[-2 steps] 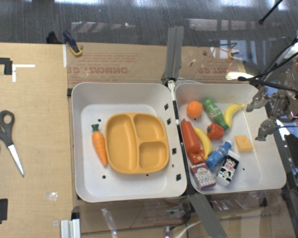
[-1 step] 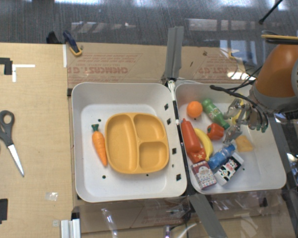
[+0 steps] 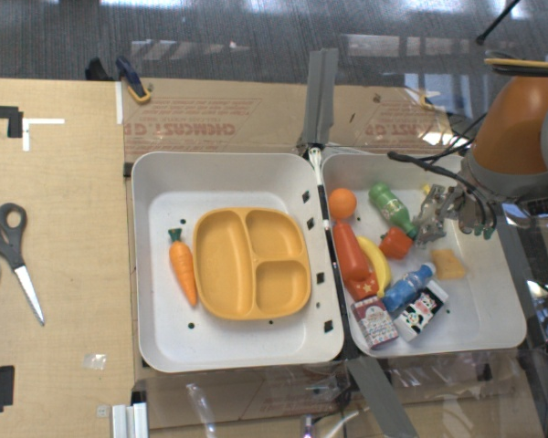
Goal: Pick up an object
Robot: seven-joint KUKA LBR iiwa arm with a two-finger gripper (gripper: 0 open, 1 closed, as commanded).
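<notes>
Small red toy (image 3: 395,242) in right bin, beside green bottle (image 3: 389,205).

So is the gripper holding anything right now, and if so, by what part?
It cannot be told. The gripper sits low in the right bin, beside the small red toy and the green bottle, but no object shows between its fingers.

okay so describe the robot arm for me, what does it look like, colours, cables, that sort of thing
The arm has a rounded orange band over a grey body. Black cables loop off its left side. Its gripper is small bare metal, silver-grey, with thin fingers and a few tiny green spots on the housing beside it.
</notes>
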